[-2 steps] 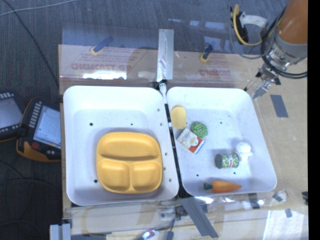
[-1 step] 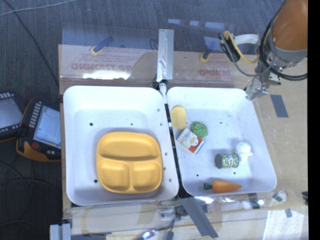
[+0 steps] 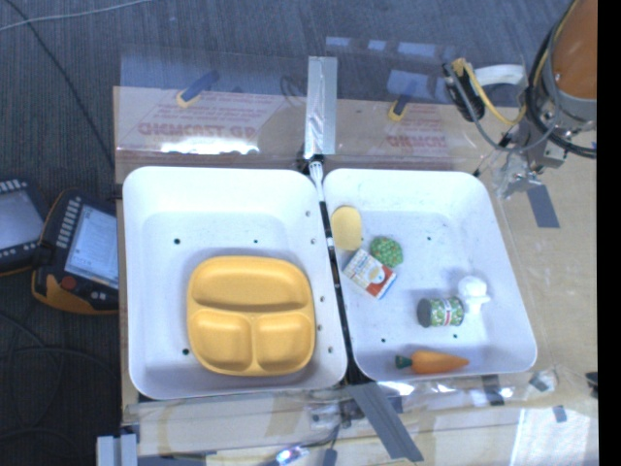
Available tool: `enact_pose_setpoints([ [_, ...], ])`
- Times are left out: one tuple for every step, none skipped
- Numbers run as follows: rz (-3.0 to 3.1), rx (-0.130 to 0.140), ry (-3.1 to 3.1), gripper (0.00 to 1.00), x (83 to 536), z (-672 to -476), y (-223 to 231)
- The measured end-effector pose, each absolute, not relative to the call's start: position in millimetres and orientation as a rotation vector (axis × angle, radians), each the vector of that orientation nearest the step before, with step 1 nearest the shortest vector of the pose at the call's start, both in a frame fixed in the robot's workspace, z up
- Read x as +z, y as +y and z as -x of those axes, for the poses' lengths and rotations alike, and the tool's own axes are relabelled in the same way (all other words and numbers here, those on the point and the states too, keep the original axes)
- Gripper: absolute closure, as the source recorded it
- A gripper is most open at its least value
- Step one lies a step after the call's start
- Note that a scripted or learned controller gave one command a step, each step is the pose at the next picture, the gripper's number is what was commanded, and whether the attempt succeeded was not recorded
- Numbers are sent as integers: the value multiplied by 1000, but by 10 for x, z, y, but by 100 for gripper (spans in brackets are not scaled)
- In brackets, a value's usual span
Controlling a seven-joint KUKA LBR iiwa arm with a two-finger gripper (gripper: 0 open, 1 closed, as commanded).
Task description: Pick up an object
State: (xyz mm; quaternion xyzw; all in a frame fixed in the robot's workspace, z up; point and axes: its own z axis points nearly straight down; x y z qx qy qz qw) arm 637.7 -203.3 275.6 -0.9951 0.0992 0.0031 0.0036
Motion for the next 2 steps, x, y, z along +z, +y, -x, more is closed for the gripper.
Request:
enact_pose_setpoints([
  [3117, 8, 339, 100, 2880, -6684, -2218],
  [3111, 12, 389, 100, 2625, -6681, -2212],
])
